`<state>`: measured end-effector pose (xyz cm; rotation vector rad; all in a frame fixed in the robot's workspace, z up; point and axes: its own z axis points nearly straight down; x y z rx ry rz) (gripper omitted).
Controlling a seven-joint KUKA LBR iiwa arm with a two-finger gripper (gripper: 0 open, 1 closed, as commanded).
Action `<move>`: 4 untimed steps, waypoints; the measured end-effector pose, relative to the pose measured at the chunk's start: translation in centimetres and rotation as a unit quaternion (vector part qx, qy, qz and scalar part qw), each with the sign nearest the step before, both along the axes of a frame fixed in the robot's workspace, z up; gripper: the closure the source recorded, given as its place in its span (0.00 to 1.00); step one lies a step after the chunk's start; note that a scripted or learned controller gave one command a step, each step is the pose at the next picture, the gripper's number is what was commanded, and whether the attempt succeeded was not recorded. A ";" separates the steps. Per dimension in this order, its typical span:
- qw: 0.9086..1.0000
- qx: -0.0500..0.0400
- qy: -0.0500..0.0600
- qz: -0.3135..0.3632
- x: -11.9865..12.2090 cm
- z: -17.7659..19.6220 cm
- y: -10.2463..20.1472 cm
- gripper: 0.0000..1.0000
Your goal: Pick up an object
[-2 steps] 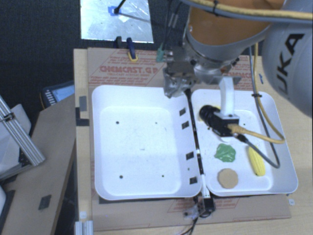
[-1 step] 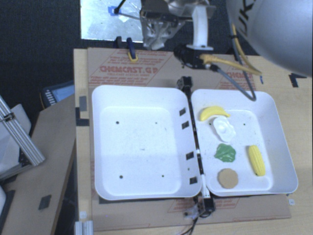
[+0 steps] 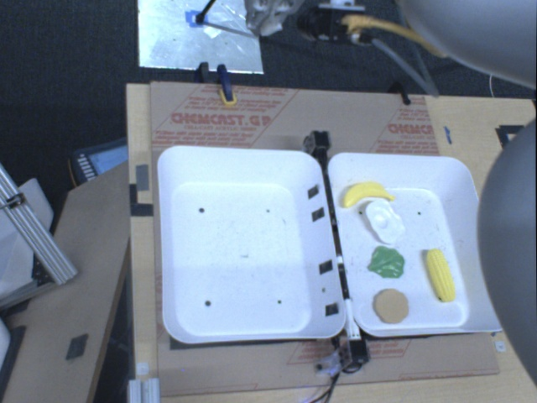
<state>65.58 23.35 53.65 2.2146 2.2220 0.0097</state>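
**Five small objects gathered in the right bin**

Five objects are seen lying in the right bin (image 3: 453,175). A yellow banana (image 3: 367,193) is placed nearest the bin's far edge, with a white piece (image 3: 383,221) just below it, close to touching. A green leafy piece (image 3: 387,263) is found nearer the camera, and a round tan cookie (image 3: 391,306) is set just beside it at the bin's near side. A yellow corn cob (image 3: 440,274) is laid lengthwise to the right of the green piece, apart from it. None of the objects is lifted; all are resting on the bin floor.

The left bin (image 3: 243,242) is joined to the right one along a dark centre seam fitted with small clips. Both bins are carried on a brown board (image 3: 277,112) printed with red lettering, which is laid on the bench.

The grey arm (image 3: 470,15) is seen blurred along the top right and right edge of the view, well above the bins. The pincer cannot be made out, so whether it is wide or narrow cannot be told. A shiny metal sheet (image 3: 180,23) is lying beyond the board at the top.
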 end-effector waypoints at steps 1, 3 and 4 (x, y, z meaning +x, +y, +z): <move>1.000 -0.001 0.004 -0.001 1.0 -4.6 -0.1 1.00; 1.000 -0.001 0.004 -0.001 1.2 -11.7 0.1 1.00; 1.000 -0.001 0.003 -0.001 1.3 -12.9 0.1 1.00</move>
